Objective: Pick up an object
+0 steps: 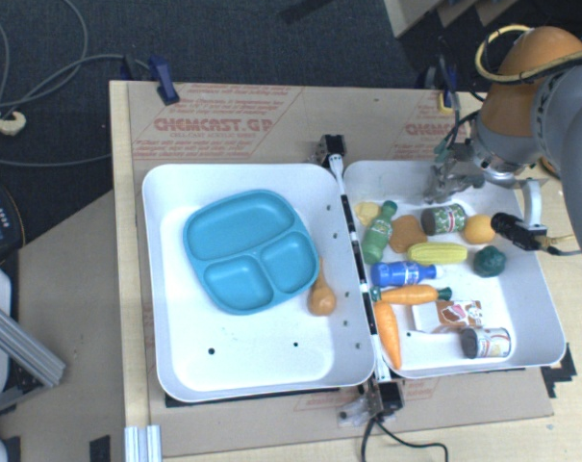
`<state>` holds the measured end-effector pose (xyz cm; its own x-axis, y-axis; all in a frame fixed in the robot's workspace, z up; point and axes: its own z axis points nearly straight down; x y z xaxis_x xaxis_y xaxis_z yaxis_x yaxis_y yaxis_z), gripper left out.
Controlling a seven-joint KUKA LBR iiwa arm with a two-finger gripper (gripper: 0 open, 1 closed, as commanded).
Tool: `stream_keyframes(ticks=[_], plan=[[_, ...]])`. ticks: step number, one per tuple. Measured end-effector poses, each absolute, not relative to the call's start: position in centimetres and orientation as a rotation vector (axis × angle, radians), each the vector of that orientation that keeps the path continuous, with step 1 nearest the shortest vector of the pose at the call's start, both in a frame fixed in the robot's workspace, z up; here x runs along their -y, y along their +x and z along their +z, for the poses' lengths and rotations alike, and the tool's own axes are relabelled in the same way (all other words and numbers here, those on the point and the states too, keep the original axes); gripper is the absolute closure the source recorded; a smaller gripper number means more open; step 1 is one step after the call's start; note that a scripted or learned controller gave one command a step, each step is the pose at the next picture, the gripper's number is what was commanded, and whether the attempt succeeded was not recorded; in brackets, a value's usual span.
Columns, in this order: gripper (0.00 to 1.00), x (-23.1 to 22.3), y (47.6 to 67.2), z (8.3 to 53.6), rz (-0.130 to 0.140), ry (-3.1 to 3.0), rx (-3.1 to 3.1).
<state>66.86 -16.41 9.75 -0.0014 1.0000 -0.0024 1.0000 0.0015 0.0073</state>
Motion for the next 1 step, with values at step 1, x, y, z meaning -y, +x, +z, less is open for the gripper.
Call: stream_keyframes(ticks=[1], plan=[[1.00, 11.02, 66.91, 16.68, 0.011, 2.209, -2.224]])
